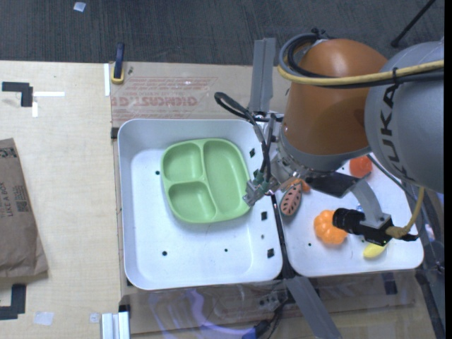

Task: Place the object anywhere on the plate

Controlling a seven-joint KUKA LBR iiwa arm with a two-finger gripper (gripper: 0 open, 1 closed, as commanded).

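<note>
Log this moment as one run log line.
gripper: at green plate's right rim, left bin | grasp: cannot tell | plate: nothing on it | right bin: orange object, yellow object

This looks like a robotics lab. A big grey industrial arm with an orange band (339, 97) and trailing yellow cable reaches over a pale plywood surface (56, 189), where two shallow white plastic bins (134, 210) sit side by side. Black tape marks (18, 92) and white tape strips are stuck on the wood, like calibration marks. Dark grey carpet (176, 13) runs behind. A green three-section plastic plate (205, 179) and small toy-like objects lie in the bins as test props.
</note>
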